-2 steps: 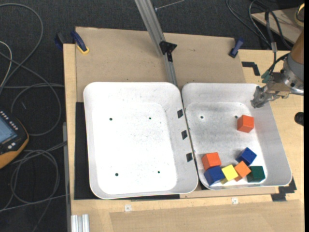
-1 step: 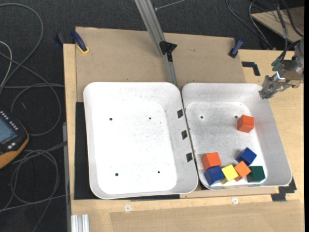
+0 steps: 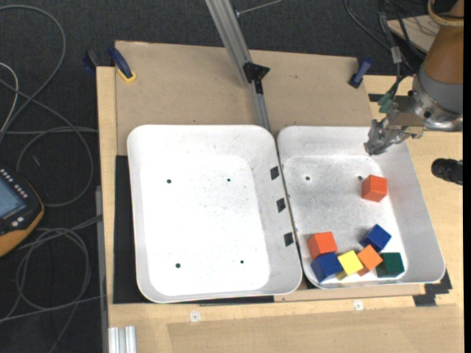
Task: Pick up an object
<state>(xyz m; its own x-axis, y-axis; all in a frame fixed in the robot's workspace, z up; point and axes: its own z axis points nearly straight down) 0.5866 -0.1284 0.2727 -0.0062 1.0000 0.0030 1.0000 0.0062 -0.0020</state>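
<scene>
**Orange block alone in the right bin, gripper hanging above its far edge**

Orange and set apart from the rest, one cube (image 3: 374, 187) lies by itself on the floor of the right bin (image 3: 412, 197), toward the bin's right side and about midway along it. Nothing touches it. Nearer the camera, in the bin's front corner, six more blocks sit bunched together: an orange block (image 3: 321, 243) at the left of the bunch, a blue block (image 3: 327, 265) just in front of it, a yellow block (image 3: 349, 262) touching that one, a small orange block (image 3: 369, 257) beside the yellow, a second blue block (image 3: 377, 237) behind it, and a green block (image 3: 391, 264) against the bin's front right wall.

The gripper (image 3: 373, 147) hangs over the far right part of the same bin, above and behind the lone orange cube, with nothing between its fingers; whether they are apart or together cannot be told from this angle. The arm (image 3: 445, 72) enters from the right, its orange band above the grey wrist.

The left bin (image 3: 140, 197) adjoins the right one, both on a wooden bench (image 3: 184, 79). A metal pole (image 3: 232, 31) slants in from the top to a clamp between the bins. Blue clamps (image 3: 122, 62) grip the board's far edge, and cables (image 3: 44, 219) trail over the dark floor at left.
</scene>
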